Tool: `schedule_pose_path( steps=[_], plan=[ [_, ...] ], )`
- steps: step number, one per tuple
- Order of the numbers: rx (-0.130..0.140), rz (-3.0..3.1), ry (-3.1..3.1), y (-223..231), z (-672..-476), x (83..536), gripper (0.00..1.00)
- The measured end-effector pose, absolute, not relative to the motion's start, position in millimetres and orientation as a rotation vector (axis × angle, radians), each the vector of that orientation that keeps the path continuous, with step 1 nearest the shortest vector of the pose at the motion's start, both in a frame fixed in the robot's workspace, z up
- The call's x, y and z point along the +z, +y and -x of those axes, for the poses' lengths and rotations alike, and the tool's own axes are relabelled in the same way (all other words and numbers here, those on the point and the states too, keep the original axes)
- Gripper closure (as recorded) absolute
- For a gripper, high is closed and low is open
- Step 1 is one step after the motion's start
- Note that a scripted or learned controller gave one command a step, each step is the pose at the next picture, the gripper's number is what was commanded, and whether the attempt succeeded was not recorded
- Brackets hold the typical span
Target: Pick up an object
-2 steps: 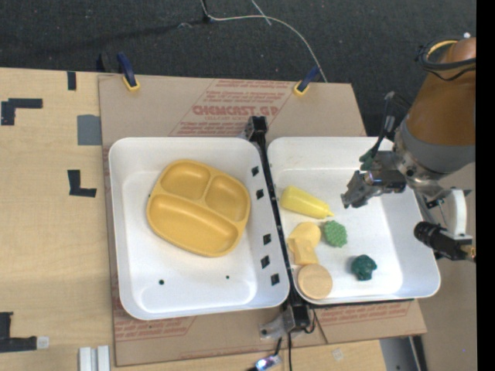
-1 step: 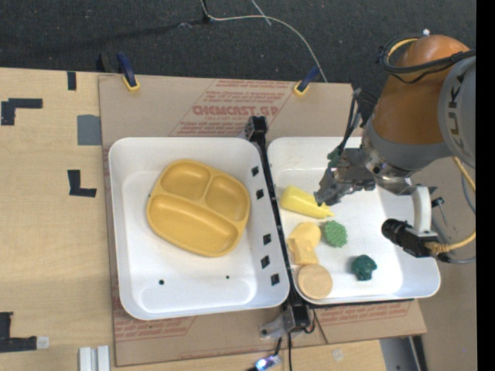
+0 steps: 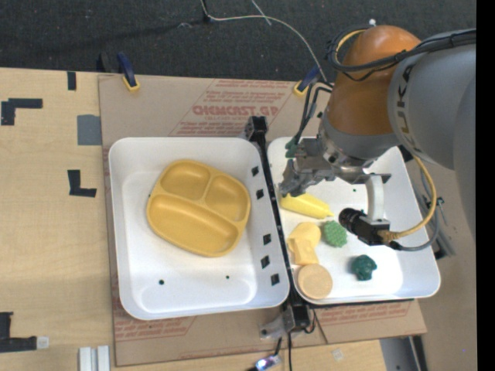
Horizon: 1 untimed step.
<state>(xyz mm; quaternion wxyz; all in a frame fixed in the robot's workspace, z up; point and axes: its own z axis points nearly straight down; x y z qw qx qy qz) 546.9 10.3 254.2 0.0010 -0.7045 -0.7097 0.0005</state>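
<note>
Red print on the cardboard sheet [image 3: 224,107] under the bins reads "CHEMCAST" with smaller lines below that are too fine to make out. On the grey arm [image 3: 433,91], at the upper right of the frame, part of the letters "KU" shows on the casing beside the orange band [image 3: 371,60].

Two white bins sit side by side in the middle of the frame. The left bin [image 3: 131,277] holds a yellow divided plate [image 3: 199,207], lying flat and tilted a little clockwise. The right bin [image 3: 418,273] holds the small things: a yellow corn cob [image 3: 307,205] near the divider, a pale yellow block [image 3: 305,242] just below it, a round tan disc [image 3: 315,281] touching the bin's lower edge area, a light green broccoli piece [image 3: 334,234] beside the block, and a dark green piece [image 3: 362,267] apart to the lower right.

The gripper [image 3: 298,180] hangs over the upper left part of the right bin, just above the corn cob; whether its fingers are spread or pressed together cannot be told. The arm's bulk covers the upper part of that bin, and a black fitting [image 3: 360,224] with a yellow cable lies just right of the broccoli.

The corn cob lies on its side, long axis running left to right with a slight downward slope, its narrower tip toward the right.
</note>
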Motion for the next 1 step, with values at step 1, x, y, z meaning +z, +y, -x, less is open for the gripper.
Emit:
schedule_pose_path(
  steps=[1],
  plan=[
    [0.001,2.215,-2.227,50.8,-565.5,251.2,1.00]
  ],
)
